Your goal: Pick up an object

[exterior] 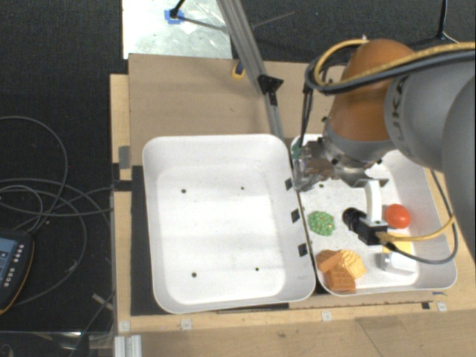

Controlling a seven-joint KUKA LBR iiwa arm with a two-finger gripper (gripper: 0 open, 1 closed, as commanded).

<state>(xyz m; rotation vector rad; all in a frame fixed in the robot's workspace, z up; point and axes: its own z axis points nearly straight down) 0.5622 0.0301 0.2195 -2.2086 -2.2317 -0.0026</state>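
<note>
My gripper (305,175) is low over the far left corner of the right white bin (440,274), close to the wall shared with the left bin. A small teal-green piece (296,152) shows right beside it at the bin's corner; whether it is touched I cannot tell. In the same bin lie a green bumpy round thing (321,222), a tan and orange block (341,268) at the near edge, and a red-orange ball (398,216) further right. The grey arm with its orange band (372,88) hides the bin's far part.
The left white bin (216,222) stands beside the right one, their walls touching. A grey metal pole (245,43) slants down from the back to the bins' far edge. Cables and a small device (11,262) lie on the dark floor at left.
</note>
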